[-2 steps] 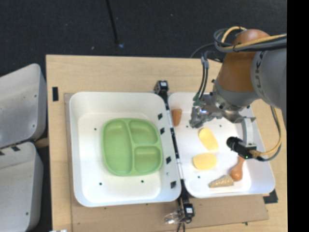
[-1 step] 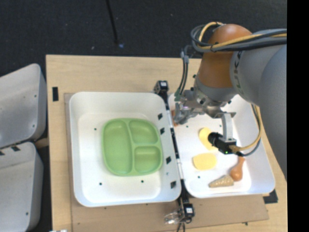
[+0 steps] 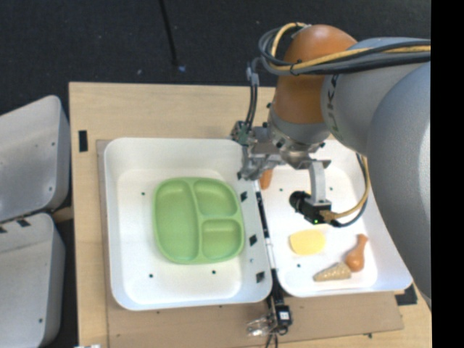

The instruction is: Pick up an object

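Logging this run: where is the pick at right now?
Done: the gripper is down at the right bin's upper-left corner, beside a small orange piece. In hand: nothing visibly held. Left: grasp and lift. The yellow piece, cone and orange drumstick-shaped toy lie untouched; the green divided plate sits in the left bin.

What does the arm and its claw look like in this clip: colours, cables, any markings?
The arm is bulky, smooth and grey, with a rounded orange band above the wrist. Black and yellow cables loop over the orange part and run along the grey link. The claw is a small grey metal assembly; a black module with a green light hangs beside it. No markings are legible.
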### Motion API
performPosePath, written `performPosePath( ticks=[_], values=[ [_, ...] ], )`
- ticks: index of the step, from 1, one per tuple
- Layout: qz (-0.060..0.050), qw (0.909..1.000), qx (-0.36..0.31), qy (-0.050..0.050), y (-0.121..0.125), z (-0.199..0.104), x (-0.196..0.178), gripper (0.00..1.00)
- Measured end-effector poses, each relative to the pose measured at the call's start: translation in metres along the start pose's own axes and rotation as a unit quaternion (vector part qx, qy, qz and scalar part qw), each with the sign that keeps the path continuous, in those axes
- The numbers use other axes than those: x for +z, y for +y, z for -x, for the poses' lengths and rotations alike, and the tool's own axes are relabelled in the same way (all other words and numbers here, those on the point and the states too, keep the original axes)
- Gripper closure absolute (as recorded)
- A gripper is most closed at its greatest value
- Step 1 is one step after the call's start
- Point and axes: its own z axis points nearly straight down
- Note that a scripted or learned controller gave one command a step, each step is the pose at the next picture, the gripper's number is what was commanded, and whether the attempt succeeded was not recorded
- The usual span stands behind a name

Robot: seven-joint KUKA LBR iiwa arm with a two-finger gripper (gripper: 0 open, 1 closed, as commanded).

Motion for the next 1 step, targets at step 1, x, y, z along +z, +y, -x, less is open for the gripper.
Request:
performPosePath(
  ticks=[1],
  values=[
    [0.000, 1.0000, -0.001, 0.000, 0.0014, -0.0495, -0.0129, 1.00]
  ],
)
